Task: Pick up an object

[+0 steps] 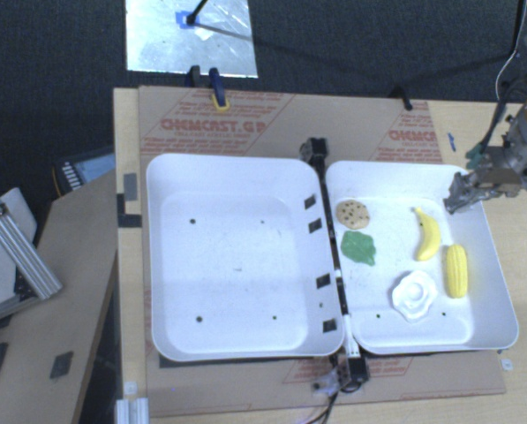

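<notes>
The right bin [395, 173] holds a brown cookie [352, 212], a green leafy piece [359, 247], a yellow banana [427, 233], a yellow corn cob [456, 270] and a white fried-egg piece [415, 295]. My gripper [458, 198] hangs over the right bin's far right edge, above and to the right of the banana. It touches none of the objects.
The left bin [170, 184] lies beside the right one, joined along a black-clipped divider [329, 254]. Both sit on a cardboard sheet [245, 117]. A silvery sheet [191, 25] lies behind the bench, and an aluminium bar [16, 246] stands at the left.
</notes>
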`<move>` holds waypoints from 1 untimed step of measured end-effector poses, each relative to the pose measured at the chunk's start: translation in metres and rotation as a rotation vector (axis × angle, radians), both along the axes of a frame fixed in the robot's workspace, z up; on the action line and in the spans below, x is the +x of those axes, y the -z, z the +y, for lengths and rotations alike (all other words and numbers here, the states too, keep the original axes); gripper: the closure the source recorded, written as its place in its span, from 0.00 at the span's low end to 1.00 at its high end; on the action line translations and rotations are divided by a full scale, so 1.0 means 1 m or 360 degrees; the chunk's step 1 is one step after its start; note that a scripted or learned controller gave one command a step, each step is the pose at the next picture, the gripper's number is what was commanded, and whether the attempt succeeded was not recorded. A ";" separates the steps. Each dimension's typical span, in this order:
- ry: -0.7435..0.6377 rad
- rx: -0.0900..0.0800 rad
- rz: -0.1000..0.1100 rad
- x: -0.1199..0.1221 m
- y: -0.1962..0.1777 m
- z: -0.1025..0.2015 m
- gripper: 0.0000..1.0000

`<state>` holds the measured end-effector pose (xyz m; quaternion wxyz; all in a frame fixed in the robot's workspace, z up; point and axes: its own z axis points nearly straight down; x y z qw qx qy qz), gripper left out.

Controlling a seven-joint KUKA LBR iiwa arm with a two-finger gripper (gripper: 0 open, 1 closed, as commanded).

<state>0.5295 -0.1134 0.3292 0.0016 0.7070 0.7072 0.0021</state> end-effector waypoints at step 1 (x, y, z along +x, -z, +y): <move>-0.0021 0.0004 0.0007 -0.035 0.002 0.093 1.00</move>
